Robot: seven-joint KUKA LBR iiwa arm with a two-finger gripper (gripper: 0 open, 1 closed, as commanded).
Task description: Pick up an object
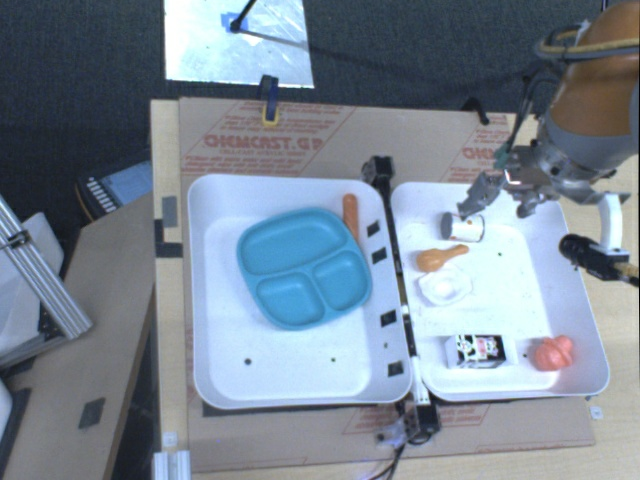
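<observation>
So I've got the end effector (497,194) hanging over the back of the right bin (580,298), its tips just above and to the right of a little white cup (465,228) lying on its side. From this angle I can't tell if it's open or closed, and I see nothing gripped in it.

The cup is the closest candidate, so that's my target. Looks to me like light, thin plastic: stiff enough to hold, but it'll roll or squirt away if I pinch off-centre. I'd take it across the middle of its round body, not the rim.

Just in front of the cup is a tan spoon-shaped thing (441,258), then a white blob (443,288) that nearly vanishes against the bin floor. Further forward from the cup: a black-and-white box (478,350) and a pink toy (551,353). The pink one looks soft and grippy, honestly the easier grab.
</observation>
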